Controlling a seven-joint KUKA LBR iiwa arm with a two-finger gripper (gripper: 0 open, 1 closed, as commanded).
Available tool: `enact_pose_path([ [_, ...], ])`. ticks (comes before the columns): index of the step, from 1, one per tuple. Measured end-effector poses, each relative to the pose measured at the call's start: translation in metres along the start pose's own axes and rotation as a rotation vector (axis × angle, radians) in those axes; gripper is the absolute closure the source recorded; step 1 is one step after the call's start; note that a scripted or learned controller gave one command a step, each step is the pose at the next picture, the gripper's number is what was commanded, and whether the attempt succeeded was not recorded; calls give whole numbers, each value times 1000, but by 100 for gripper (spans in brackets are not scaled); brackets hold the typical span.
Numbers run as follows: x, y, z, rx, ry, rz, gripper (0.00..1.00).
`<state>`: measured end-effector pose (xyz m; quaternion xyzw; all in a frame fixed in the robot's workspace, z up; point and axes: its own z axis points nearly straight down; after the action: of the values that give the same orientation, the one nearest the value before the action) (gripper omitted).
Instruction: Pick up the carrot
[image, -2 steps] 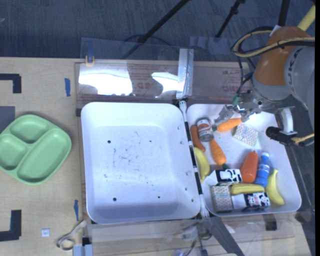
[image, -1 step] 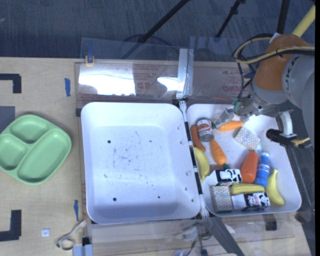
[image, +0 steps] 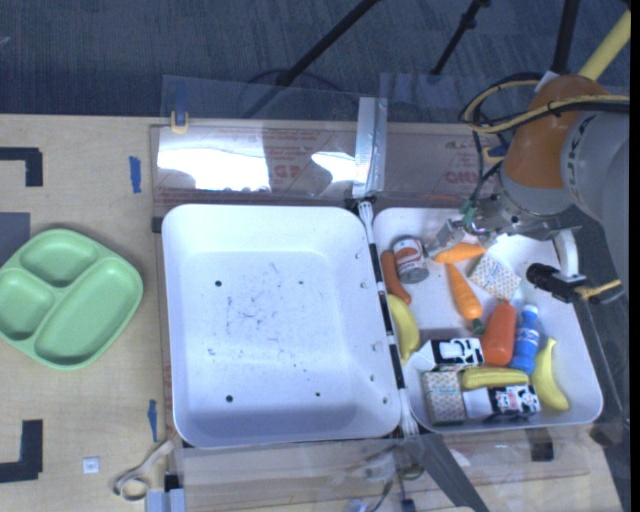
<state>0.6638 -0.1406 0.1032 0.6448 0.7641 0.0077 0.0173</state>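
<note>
The carrot, a short orange tapered piece, lies in the right bin near its middle, pointing toward the back. A second orange piece lies crosswise just behind it. My gripper hangs low at the back of the right bin, right above that second orange piece and a short way behind the carrot. The grey wrist with its orange band rises behind it to the right. The view does not show anything held.
The right bin is crowded: a small can, a reddish sausage, two bananas, a red bottle, a blue bottle and small cartons. The left bin is white. A green divided plate lies far left.
</note>
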Motion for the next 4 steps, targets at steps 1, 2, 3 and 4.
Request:
enact_pose_path([
  [1,19,-34,6,13,7,-334,0],
  [2,21,-36,2,19,16,-333,100],
  [3,22,-37,3,21,17,-333,0],
  [4,22,-26,16,25,21,-429,0],
])
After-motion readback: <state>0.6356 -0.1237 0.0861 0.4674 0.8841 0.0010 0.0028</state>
